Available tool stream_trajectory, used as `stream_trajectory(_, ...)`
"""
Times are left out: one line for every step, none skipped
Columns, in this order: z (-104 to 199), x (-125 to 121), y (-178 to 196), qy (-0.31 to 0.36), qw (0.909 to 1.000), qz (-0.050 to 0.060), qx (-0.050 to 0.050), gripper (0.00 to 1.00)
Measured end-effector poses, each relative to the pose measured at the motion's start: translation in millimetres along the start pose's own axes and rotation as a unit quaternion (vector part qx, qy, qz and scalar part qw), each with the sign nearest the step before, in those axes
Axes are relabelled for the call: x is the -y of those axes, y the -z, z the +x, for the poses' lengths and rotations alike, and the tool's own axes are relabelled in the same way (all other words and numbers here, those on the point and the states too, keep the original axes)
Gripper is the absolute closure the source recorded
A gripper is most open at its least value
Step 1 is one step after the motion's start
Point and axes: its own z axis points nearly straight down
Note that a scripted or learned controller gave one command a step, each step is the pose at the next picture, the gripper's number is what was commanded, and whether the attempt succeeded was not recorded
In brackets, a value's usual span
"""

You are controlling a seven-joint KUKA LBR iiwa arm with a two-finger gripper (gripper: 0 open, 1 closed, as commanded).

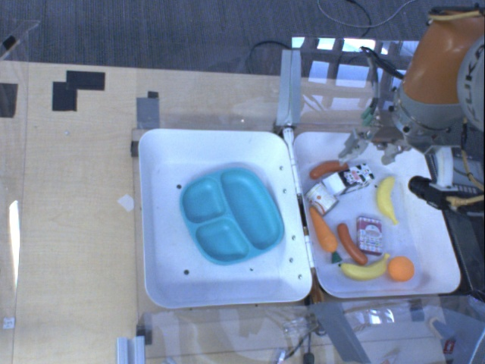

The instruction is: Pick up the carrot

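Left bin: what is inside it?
Inside the left bin lies one blue divided plate with three compartments. The bin floor beneath the plate is covered, so nothing there can be judged.

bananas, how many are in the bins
2, both in the right bin. One banana lies upright near the bin's right side; the other banana lies along the front edge, beside the orange. None looks hidden.

A blue divided plate [231, 215] lies in the left bin [155, 203].
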Motion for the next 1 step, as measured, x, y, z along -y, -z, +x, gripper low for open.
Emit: stream_trajectory(-54.3,57.9,-118.0,0.108,0.9942,0.000,0.000,0.00)
